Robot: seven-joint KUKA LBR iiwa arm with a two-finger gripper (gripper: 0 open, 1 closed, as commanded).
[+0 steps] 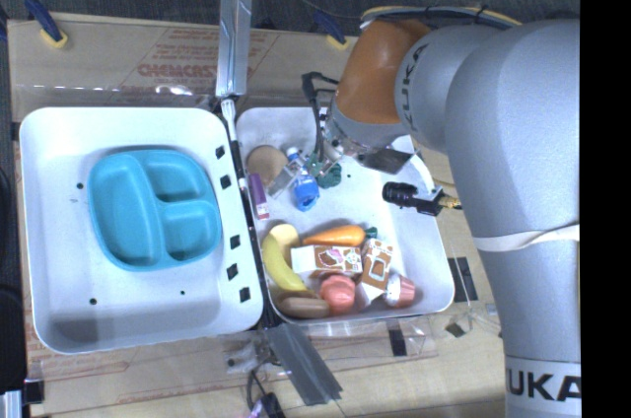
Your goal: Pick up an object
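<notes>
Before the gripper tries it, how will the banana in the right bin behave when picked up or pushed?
The banana looks smooth and glossy, so it may slip between fingers. Its curved body lies along the right bin wall, so a push would probably turn it rather than roll it. The carrot and a small box crowd it, so they might shift too.

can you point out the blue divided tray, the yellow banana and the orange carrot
blue plastic divided tray (153, 206), camera view, on the ridge between its compartments
yellow banana (279, 260), camera view, on the middle of its curved body
orange carrot (335, 235), camera view, on the middle of its length
</notes>
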